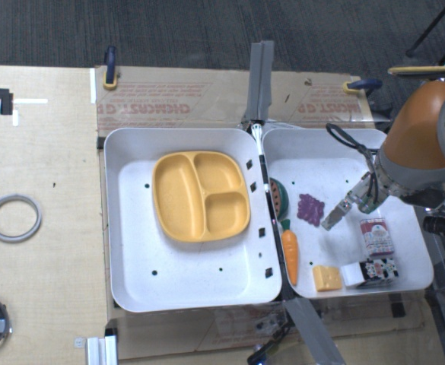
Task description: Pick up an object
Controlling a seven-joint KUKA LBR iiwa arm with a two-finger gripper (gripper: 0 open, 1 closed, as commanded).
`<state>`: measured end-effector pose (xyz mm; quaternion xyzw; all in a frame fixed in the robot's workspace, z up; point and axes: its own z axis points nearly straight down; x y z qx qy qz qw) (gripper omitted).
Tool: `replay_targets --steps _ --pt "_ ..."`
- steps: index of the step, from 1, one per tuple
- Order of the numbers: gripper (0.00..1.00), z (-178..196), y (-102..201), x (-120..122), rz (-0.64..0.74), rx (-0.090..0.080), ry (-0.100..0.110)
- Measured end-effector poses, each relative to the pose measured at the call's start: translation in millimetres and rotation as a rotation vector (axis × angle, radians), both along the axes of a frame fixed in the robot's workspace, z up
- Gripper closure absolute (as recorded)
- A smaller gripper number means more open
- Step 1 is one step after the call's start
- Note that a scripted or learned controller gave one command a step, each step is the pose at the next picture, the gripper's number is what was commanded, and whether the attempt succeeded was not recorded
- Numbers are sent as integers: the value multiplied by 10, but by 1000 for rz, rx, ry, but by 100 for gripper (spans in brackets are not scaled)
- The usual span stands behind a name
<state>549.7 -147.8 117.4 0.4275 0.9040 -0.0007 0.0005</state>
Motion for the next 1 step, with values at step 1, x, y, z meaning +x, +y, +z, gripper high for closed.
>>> replay_targets --steps 1 --pt "0 -263 451 344 -107 0 1"
